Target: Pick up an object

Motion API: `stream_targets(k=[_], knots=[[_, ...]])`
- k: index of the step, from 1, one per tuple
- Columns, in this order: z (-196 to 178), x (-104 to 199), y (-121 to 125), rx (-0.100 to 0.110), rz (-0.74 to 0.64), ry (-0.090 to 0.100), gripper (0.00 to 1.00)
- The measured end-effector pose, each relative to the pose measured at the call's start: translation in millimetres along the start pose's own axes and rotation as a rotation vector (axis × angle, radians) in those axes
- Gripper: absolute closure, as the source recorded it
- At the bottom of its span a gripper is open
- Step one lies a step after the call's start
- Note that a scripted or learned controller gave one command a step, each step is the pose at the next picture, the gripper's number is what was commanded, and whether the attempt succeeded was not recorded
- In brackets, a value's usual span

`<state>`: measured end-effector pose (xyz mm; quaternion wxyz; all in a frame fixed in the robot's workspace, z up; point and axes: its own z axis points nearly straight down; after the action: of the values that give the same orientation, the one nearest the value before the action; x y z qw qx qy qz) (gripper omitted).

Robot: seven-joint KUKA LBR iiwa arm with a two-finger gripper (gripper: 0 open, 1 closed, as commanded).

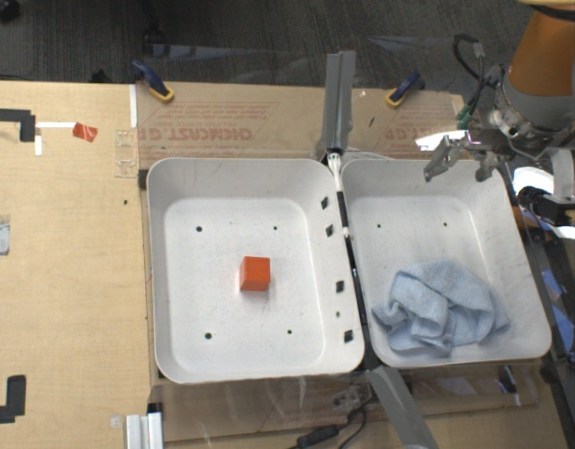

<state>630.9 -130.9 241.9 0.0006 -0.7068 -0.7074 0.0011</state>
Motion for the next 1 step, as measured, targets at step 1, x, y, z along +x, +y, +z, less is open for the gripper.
stream_targets(k=[1], knots=[[127.5,22.9,-46.7,0.002,-0.105,0.001,0.00]])
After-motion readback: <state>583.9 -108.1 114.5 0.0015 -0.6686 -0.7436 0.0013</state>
